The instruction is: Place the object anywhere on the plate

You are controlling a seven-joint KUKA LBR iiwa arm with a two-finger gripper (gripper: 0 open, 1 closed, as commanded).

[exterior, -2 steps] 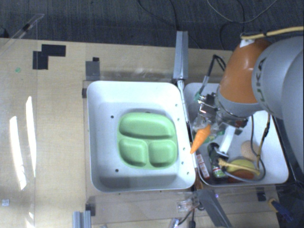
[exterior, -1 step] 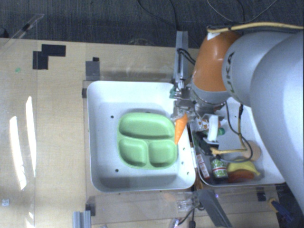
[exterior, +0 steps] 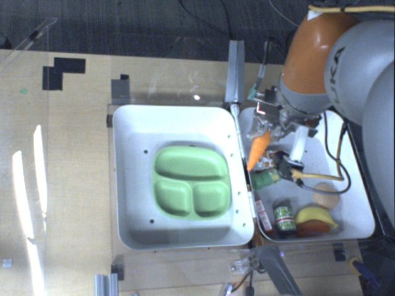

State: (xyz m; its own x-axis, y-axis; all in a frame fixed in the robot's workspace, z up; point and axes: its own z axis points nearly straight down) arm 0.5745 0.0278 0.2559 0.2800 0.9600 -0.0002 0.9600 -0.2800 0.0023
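Two shallow white bins, side by side on a pale wooden bench (exterior: 74, 165).

1. Arm (exterior: 352, 73): grey, with an orange band; reaches in from the right and covers the upper part of the right bin (exterior: 355, 221).
2. Left bin (exterior: 129, 227): holds the plate (exterior: 191, 180) alone, near its middle.
3. Plate: light green, rounded, divided into three compartments, one long across the far side and two smaller on the near side. Lies flat, with nothing on it.
4. Right bin: holds all the loose items, crowded toward its left wall and near edge.
5. Gripper (exterior: 274, 128): sits low over the far left corner of the right bin, directly above the upper end of the carrot (exterior: 257, 149). State: cannot tell, since the wrist hides the tip. Cannot tell either whether it grips the carrot or merely touches it.
6. Carrot: orange, tilted, thick end up under the gripper, thin end down against the wall between the bins. Lies inside the right bin, well apart from the plate.
7. Banana (exterior: 316, 214): yellow, at the near edge, resting on a red fruit (exterior: 311, 227).
8. Green packet (exterior: 265, 179): just below the carrot's tip.
9. Small green can (exterior: 284, 218): upright, just left of the banana.
10. Beige round item (exterior: 326, 198): just beyond the banana.
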